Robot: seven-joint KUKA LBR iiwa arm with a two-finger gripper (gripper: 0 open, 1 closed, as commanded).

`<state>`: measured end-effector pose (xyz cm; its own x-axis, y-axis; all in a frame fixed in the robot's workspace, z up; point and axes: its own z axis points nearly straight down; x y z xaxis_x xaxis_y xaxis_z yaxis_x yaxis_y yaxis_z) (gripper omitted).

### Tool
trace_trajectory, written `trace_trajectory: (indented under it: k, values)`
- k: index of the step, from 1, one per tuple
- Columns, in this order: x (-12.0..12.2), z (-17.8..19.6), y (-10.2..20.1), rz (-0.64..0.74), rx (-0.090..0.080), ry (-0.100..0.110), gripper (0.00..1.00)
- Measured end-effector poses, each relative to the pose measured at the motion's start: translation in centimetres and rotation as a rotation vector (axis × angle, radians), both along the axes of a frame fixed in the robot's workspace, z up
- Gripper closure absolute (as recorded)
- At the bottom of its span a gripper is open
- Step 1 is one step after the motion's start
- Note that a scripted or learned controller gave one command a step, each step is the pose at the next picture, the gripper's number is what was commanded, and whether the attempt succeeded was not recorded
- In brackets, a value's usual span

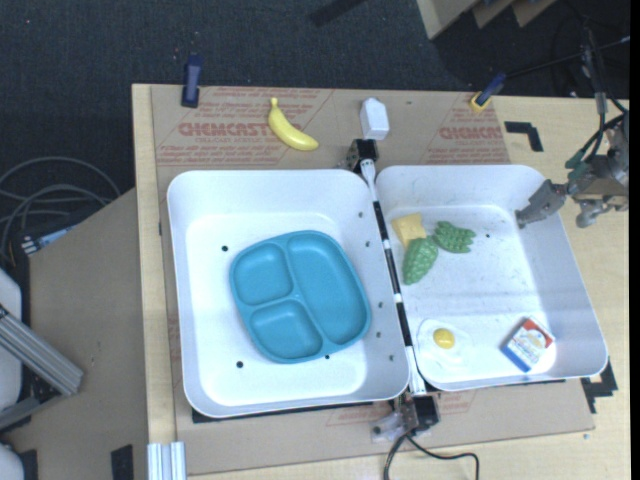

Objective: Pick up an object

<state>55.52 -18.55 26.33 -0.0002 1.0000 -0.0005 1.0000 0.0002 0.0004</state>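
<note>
In the right bin (560, 298) lie a yellow block (407, 229), two green knobbly toys (420, 259) (455, 237), a fried-egg toy (442, 339) and a small red, white and blue packet (526, 343). My gripper (553, 216) hovers over that bin's far right corner, at the right edge of the camera view. It stands open with nothing between its fingers. The nearest item, the green toy, lies well to its left.
The left bin (200, 268) holds a blue divided plate (297, 294). A yellow banana (289, 128) and a small white block (375, 118) lie on the bench behind the bins. Bare floor in the right bin stretches between the green toys and the packet.
</note>
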Motion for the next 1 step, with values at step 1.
trace_trajectory:
  k: [1]
  values:
    - [2.91, -5.21, 4.91, 0.001, 0.002, 0.002, 0.00]
